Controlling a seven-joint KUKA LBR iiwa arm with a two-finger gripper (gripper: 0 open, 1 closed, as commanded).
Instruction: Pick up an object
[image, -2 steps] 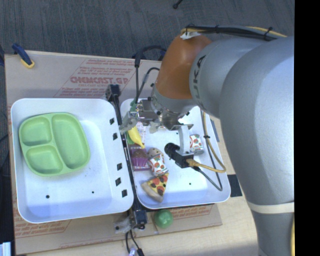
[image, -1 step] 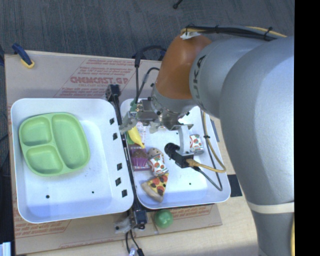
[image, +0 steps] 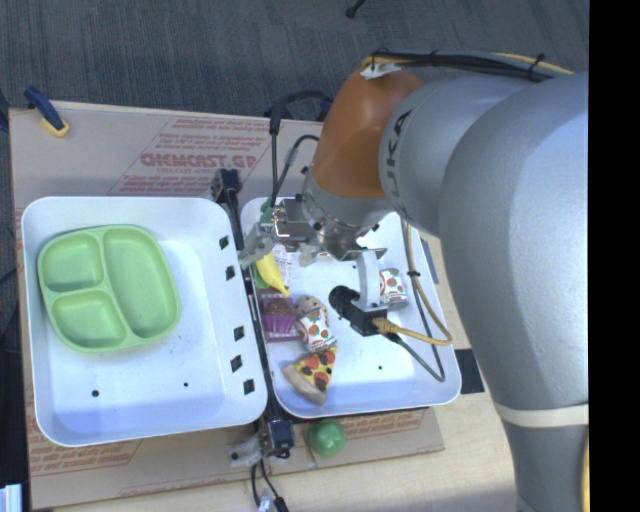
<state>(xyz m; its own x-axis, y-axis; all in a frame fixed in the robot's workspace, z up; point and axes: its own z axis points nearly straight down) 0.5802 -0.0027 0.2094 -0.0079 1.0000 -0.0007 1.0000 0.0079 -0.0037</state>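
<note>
Gripper (image: 285, 235) lowered over the far end of the right bin (image: 425, 385); finger state cannot be told. Yellow banana (image: 270, 274) lies just beside it, with pizza slice (image: 312, 372) nearer the camera

A green divided plate (image: 107, 288) is lying in the left bin (image: 60, 415); a green ball (image: 326, 437), perhaps a lime, is sitting on cardboard (image: 170, 150) covering the counter.
</note>
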